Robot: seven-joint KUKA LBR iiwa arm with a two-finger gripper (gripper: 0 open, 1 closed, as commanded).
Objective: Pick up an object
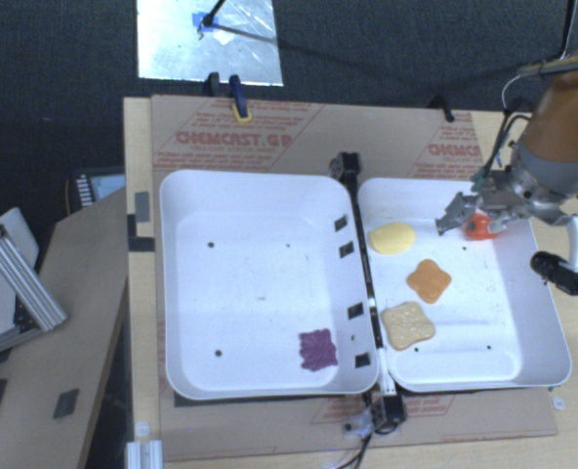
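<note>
My gripper [476, 221] hangs over the far right part of the right bin [538, 360]. A small red-orange object [478, 227] shows between its grey fingers, and the gripper is shut on it. Also in the right bin lie a yellow oval piece [393, 238], an orange piece [429, 279] and a tan toast-like piece [407, 324]. A purple piece [317, 349] lies near the front right corner of the left bin [191, 262].
A black divider with clips [357, 262] runs between the two bins. The grey arm with its orange band [562, 115] comes in from the right. A black part [562, 272] juts over the right bin's right rim.
</note>
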